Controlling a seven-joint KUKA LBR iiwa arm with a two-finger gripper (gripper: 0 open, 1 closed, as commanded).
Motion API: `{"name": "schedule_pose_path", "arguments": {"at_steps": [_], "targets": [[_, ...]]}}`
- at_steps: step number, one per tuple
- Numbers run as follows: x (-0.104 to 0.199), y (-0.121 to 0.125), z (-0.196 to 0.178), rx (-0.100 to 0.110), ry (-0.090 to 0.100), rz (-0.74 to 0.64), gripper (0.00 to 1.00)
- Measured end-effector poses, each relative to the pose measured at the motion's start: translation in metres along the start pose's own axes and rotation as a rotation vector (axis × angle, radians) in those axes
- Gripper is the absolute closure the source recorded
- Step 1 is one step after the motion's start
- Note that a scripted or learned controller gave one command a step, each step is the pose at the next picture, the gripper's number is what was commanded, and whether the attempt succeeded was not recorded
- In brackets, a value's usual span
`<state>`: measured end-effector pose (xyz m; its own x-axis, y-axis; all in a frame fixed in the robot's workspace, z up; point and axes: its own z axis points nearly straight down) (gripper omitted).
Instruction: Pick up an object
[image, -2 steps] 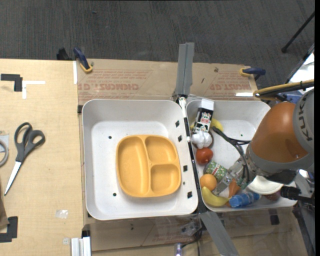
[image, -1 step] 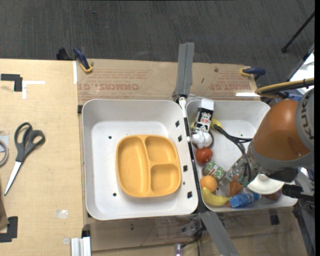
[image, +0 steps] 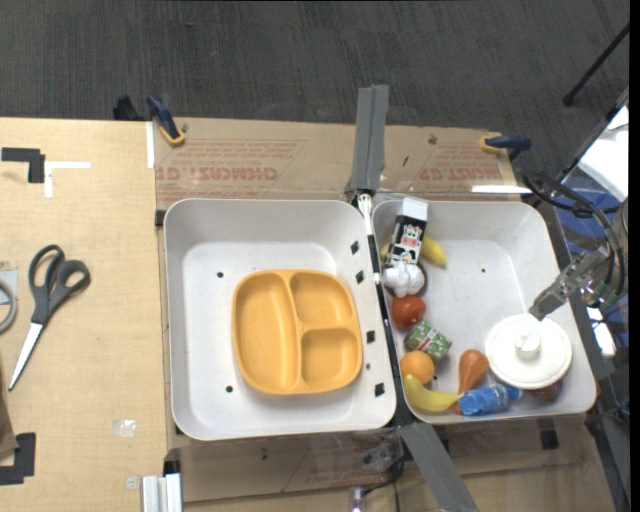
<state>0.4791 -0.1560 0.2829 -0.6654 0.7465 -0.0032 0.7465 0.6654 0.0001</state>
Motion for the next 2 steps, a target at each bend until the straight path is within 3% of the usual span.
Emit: {"name": "schedule_pose_path", "arguments": {"at_steps": [1, 2], "targets": [[0.018, 0.073, 0.071, 0.001, 0.003, -0.06, 1.0], [-0.027, 0.03, -0.017, 0.002, 0.001, 0.281, 1.0]]}}
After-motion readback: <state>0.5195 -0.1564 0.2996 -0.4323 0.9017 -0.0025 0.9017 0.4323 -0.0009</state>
